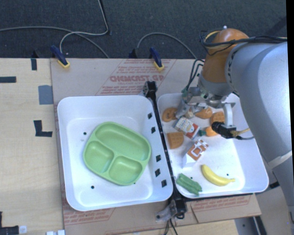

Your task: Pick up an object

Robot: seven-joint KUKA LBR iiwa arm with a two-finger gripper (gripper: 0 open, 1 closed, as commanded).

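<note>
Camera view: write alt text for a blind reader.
A grey arm's gripper hangs over toy foods in the right bin, which also holds a banana. The left bin holds a green divided plate.

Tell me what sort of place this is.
Most likely a robotics lab test bench: a robot arm reaches over two white bins, one holding a green divided plate, the other toy food such as a banana.

Green divided plate in left bin.
</note>
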